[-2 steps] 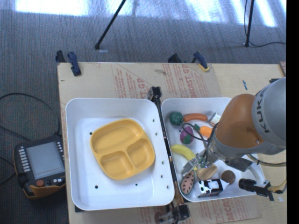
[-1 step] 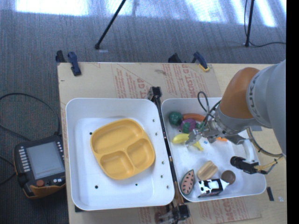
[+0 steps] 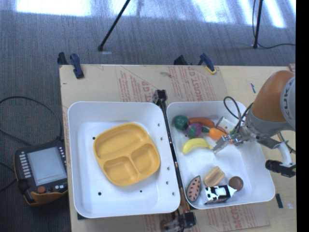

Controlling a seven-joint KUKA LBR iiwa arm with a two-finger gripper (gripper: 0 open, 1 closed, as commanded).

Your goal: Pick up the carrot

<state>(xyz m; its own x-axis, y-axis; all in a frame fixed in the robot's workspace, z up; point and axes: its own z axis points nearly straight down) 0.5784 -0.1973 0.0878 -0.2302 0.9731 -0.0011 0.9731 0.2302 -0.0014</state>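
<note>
In the right bin [image 3: 260,178], the jaws [image 3: 221,144] hang just beside the carrot [image 3: 216,133] and banana [image 3: 195,145]; I cannot tell whether they are open.

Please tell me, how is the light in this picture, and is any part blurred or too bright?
Camera view: bright window light washes out patches of the carpet at the top; the white bins look slightly overexposed but keep their edges; the gripper near the carrot is small and soft, its detail unclear; the yellow plate is evenly lit.
</note>
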